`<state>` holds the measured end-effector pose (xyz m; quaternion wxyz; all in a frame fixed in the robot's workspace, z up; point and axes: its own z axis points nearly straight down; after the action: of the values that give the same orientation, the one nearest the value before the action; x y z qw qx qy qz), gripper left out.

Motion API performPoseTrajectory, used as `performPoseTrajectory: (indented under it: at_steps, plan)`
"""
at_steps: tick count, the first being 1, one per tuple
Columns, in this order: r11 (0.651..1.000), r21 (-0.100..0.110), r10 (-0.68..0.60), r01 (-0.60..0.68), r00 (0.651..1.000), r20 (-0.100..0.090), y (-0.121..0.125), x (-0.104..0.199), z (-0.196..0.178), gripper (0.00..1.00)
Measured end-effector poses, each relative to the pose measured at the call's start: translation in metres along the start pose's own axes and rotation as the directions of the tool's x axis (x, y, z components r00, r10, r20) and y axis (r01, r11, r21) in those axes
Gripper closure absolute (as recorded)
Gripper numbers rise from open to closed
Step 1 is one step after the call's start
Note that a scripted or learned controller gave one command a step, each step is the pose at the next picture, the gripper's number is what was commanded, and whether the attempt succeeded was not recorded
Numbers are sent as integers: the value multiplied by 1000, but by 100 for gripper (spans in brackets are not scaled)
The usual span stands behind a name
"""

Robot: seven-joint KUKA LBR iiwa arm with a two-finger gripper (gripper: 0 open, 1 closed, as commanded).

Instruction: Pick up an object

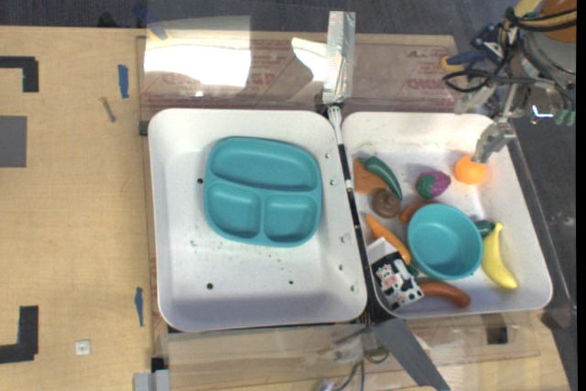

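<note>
Nearest to me, at the near edge of the right bin (536,288), lay a small black-and-white toy (397,281) and beside it a reddish-brown sausage (444,292). Just behind them a teal bowl (444,240) sat upright, with a banana (497,256) curving along its right side and a carrot (388,236) slanting at its left. Farther back I saw a green and brown vegetable (377,175), a brown round piece (386,204) and a purple one (432,184). An orange ball (471,170) rested toward the far right of that bin. The gripper (493,142) hung just above and behind the ball, its metal tip close to it; I could not tell how its tips were set, and nothing was visibly held. The left bin (174,270) carried a teal divided plate (262,190).
</note>
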<state>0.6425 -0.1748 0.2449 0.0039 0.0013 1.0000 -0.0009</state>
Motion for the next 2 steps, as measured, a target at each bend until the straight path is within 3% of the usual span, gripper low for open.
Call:
performPoseTrajectory:
  at_steps: [1,2]
  plan:
    - [989,-3,146,-146,989,-15,-25,4,148,0]
    - [998,-2,70,-70,998,2,43,15,157,0]
